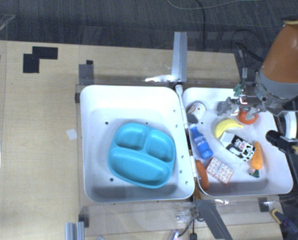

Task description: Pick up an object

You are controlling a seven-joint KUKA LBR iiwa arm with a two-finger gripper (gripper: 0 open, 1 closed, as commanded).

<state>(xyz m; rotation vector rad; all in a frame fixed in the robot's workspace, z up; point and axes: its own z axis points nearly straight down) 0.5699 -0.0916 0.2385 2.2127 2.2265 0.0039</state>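
Note:
The right bin (284,184) holds several small objects. A yellow banana (227,127) lies near its middle, with a black-and-white block (240,148) just below it. Along the bin's left wall lies a blue bottle (201,144). A pink patterned box (219,170) and a reddish-orange piece (202,176) sit toward the front left, and a carrot (257,159) lies at the front right. An orange ring (247,117) rests near the back. My gripper (240,103) hangs over the back of this bin, right above the orange ring and just behind the banana.
The left bin (93,134) holds a blue divided plate (141,154). A white round object (196,109) sits in the right bin's back left corner. A metal post (180,54) stands behind the wall between the bins. My arm covers the right bin's back right corner.

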